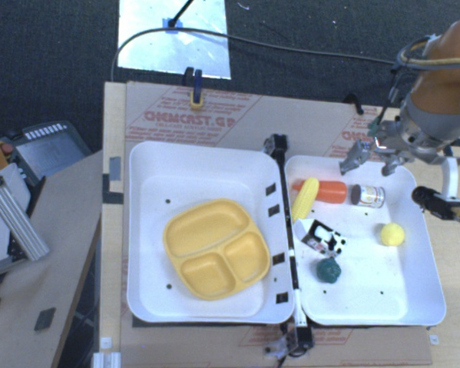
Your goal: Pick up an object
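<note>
Yellow divided tray [215,248] is seen lying in the left bin [150,167], with small items scattered in the right bin [424,293].

The gripper [374,160] is held above the right bin's far edge, its fingers spread apart with nothing between them. Below it, a banana [305,197] is laid against an orange cylinder [331,192], with a small jar [368,196] just beside. A yellow ball [392,235], a black-and-white toy [323,239] and a teal object [328,270] are set nearer the front.
</note>
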Available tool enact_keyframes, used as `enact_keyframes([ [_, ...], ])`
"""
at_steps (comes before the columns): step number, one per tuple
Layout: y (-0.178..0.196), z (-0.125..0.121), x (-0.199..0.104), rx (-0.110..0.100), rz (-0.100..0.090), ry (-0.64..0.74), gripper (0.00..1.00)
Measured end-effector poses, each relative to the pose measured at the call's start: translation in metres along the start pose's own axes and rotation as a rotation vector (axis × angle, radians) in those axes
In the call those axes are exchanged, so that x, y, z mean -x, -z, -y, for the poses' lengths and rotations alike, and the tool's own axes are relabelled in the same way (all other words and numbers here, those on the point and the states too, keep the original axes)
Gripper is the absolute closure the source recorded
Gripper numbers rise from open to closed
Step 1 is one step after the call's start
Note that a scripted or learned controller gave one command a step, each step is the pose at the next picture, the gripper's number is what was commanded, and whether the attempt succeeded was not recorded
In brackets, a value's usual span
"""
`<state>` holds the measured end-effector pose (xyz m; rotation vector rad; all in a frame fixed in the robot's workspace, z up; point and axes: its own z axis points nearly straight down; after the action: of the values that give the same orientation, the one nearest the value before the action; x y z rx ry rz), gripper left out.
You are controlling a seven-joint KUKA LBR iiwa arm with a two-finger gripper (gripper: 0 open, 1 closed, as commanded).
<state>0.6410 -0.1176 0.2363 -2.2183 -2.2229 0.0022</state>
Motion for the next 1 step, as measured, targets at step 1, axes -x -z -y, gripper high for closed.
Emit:
enact_keyframes([
  [1, -0.0526, 0.0047, -0.0096, -0.001, -0.001, 0.001, 0.00],
])
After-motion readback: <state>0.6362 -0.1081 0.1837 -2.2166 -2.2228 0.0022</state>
